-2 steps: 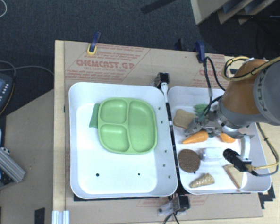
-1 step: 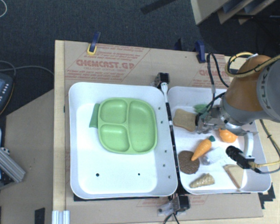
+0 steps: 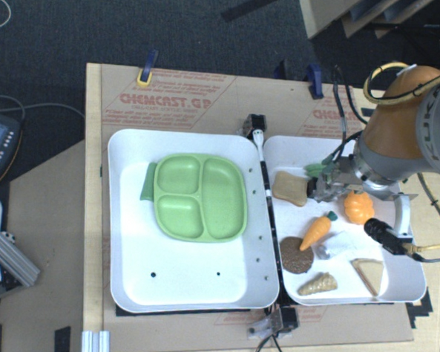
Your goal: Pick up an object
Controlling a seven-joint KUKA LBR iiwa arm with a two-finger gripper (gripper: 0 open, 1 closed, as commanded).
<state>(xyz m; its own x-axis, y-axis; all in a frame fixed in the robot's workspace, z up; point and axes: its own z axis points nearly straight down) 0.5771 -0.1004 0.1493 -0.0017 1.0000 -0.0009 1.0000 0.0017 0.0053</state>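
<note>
The arm reaches from the right and sets its gripper (image 3: 325,187) low in the right bin (image 3: 406,291), just beside the bread (image 3: 290,188), probably to take it or the green item (image 3: 315,170) half hidden behind the tool. Whether the jaws are spread or pinching anything I cannot tell, since the wrist covers them. The carrot (image 3: 317,231), orange (image 3: 358,207), cookie (image 3: 296,256) and wedges lie loose nearby; the green tray (image 3: 201,196) fills the left bin (image 3: 125,262).

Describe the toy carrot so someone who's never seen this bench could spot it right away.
Look in the right-hand white bin, near its middle. The carrot lies there tilted, its green top up toward the gripper. It is the long, tapered orange piece; the other orange thing nearby, the pumpkin, is round.
</note>
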